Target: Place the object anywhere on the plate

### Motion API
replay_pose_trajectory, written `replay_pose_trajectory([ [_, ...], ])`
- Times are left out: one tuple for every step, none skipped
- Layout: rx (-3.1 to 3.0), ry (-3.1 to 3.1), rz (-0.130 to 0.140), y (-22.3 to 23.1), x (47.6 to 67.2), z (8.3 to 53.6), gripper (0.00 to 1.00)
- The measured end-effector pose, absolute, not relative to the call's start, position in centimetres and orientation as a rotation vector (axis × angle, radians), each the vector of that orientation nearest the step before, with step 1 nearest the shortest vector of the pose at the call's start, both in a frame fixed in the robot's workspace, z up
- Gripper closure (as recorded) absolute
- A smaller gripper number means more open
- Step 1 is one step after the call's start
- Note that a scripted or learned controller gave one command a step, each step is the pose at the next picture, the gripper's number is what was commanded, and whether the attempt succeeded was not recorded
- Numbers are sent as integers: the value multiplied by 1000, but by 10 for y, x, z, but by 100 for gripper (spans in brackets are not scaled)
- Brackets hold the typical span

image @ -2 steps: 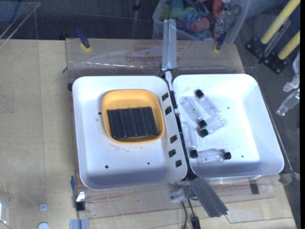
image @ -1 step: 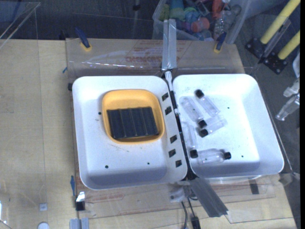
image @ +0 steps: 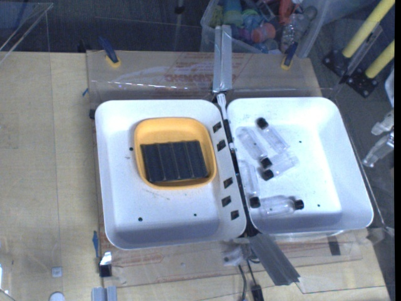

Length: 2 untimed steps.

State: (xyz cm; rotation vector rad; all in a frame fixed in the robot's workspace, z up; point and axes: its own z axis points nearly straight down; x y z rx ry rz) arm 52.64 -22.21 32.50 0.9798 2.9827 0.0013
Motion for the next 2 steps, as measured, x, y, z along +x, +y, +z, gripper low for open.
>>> replay_pose_trajectory([
  [871, 3016, 1, -222, 521, 323, 0],
  [781, 3040, 1, -222, 520, 313, 0],
])
